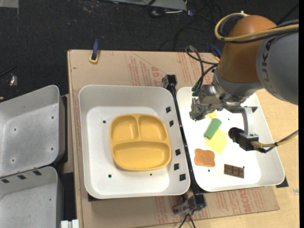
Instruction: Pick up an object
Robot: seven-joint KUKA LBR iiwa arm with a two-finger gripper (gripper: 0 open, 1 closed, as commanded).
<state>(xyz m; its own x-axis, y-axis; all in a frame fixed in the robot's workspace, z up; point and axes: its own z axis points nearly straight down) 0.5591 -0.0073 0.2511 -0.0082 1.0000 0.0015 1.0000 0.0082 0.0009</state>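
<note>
In the right bin lie a green block, a yellow flat piece, an orange toast-shaped piece and a brown chocolate bar. The green block rests partly on the yellow piece. My gripper hangs over the bin's upper left part, just up and left of the green block. Nothing shows between its fingers.
The left bin holds a yellow divided plate. Black clips run along the divider between the bins. Grey trays lie off the bench at left. The arm covers the right bin's upper part.
</note>
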